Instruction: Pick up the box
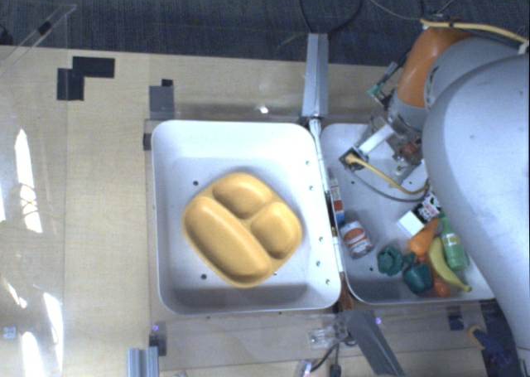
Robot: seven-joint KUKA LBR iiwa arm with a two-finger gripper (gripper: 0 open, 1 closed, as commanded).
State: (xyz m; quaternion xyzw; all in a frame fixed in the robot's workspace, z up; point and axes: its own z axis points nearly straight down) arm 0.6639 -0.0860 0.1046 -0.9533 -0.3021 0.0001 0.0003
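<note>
**Arm looms over right bin**

The grey arm (489,160) fills the right of the frame, its gripper (389,147) low over the right bin (364,284); its state I cannot tell. The box (411,224) lies at lower right, beside the toy food (426,263). A yellow tray (242,226) sits in the left bin (174,201).

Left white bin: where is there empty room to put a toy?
Bare floor rings the yellow three-part plastic tray in the left white bin, widest along the top wall. The right white bin is crowded with a small can and toy fruit.

Arm (480,168) overhangs right bin (356,284); clutter (422,263) crowds its corner.
</note>
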